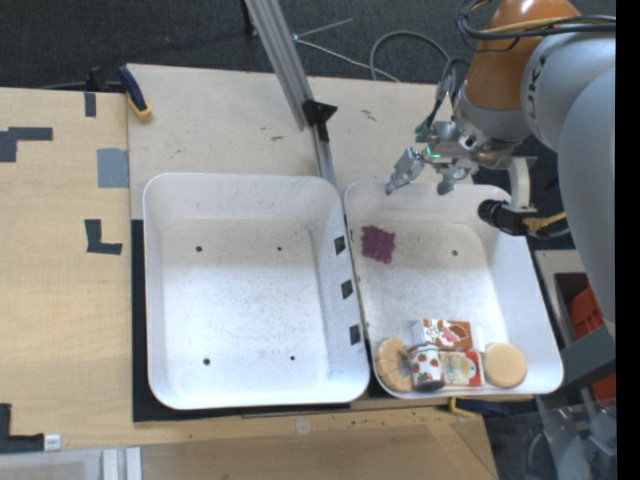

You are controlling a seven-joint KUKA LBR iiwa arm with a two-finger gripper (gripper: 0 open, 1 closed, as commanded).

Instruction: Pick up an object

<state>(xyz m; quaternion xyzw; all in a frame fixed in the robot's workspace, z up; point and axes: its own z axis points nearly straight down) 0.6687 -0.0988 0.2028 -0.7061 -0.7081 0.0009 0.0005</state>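
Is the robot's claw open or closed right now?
Open. The two-finger gripper hangs above the right white bin's far edge with its fingers spread apart and nothing between them.

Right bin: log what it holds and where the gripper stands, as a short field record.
bin: right bin, white, shallow
purple object: purple object, alone in the far left part of the bin
near-edge cluster: red-and-white packet, printed can lying on its side, two round tan biscuits and
gripper: gripper over the bin's far rim, fingers spread, nothing between them
gripper to purple object: apart, object nearer the camera and to the left
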